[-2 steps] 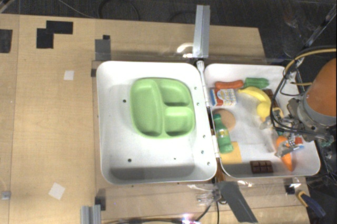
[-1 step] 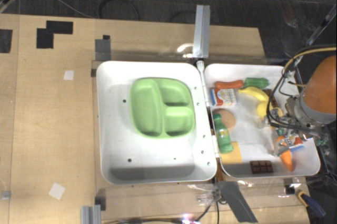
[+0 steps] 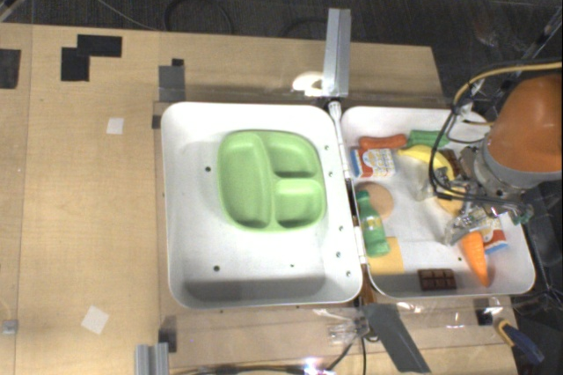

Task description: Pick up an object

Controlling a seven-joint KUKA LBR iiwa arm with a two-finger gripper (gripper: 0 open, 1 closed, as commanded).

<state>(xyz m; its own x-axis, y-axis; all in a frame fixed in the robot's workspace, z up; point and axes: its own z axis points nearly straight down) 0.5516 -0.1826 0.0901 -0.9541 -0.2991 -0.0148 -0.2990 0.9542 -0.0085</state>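
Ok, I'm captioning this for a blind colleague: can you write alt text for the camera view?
A grey robot arm with an orange band reaches from the right into the right bin, its gripper low over a toy carrot among scattered toy foods. The left bin holds a green divided tray.

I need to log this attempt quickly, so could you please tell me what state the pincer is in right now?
Pincer: low in the right bin, just above the toy carrot; open or shut cannot be told.

Two white bins point(image 3: 176, 188), one green divided tray point(image 3: 268, 180), one carrot point(image 3: 476, 256), one chocolate bar point(image 3: 437, 280)
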